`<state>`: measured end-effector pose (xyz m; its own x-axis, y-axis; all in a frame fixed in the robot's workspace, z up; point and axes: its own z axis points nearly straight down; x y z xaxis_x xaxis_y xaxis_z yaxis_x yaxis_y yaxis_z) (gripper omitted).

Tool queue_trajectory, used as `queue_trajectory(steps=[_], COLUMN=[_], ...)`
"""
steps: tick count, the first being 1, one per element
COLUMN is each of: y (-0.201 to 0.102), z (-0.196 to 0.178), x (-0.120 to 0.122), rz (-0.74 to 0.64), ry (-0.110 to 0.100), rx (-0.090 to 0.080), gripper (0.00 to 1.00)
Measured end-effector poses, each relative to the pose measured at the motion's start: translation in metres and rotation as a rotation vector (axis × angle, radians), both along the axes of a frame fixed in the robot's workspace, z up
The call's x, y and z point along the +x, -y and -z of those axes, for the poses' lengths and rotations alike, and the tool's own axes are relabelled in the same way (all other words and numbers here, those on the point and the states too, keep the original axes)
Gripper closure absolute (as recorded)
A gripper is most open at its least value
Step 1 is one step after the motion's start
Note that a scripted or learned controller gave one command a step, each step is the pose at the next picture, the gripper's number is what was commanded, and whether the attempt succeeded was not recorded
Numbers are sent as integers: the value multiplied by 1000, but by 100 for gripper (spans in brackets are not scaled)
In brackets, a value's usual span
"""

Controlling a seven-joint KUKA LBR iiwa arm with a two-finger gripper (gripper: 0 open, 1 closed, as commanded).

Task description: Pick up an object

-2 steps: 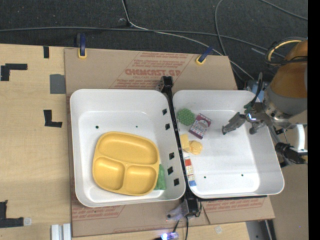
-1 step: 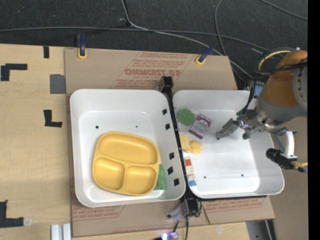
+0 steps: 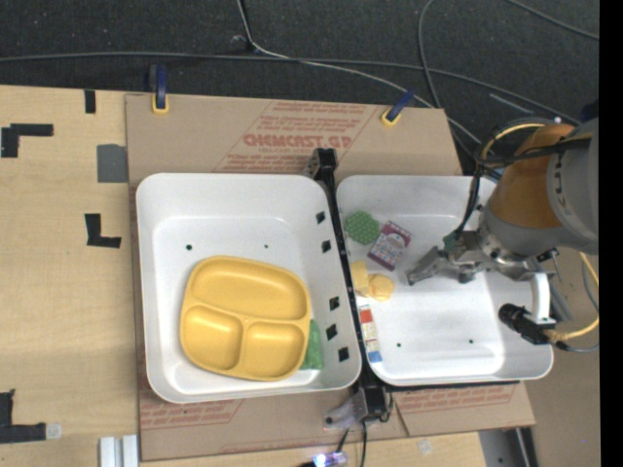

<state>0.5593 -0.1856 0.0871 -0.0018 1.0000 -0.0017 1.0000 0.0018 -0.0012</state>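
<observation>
Currently the pincer (image 3: pixel 421 272) is held low in the right bin (image 3: pixel 458 358), apparently spread, nothing gripped. Small items are clustered left of it: purple packet (image 3: pixel 388 244), yellow piece (image 3: pixel 373 283). Clutter could be nudged against the wall, missing the grasp.

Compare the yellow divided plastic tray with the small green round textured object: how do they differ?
The yellow divided plastic tray lies in the left white bin; the small green round textured object lies in the right white bin. The tray is far larger. The tray has three smooth compartments; the green object looks dotted or meshed. Both lie flat, apart from the gripper.
</observation>
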Motion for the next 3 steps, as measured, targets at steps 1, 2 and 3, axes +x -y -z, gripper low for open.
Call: queue_trajectory(steps=[1,2,3], y=[0,-5,-4], z=[-13,-75,-117], x=[1,0,1], rz=[0,0,0], ry=[1,6,5], rx=[0,1,0], gripper=[100,100,100])
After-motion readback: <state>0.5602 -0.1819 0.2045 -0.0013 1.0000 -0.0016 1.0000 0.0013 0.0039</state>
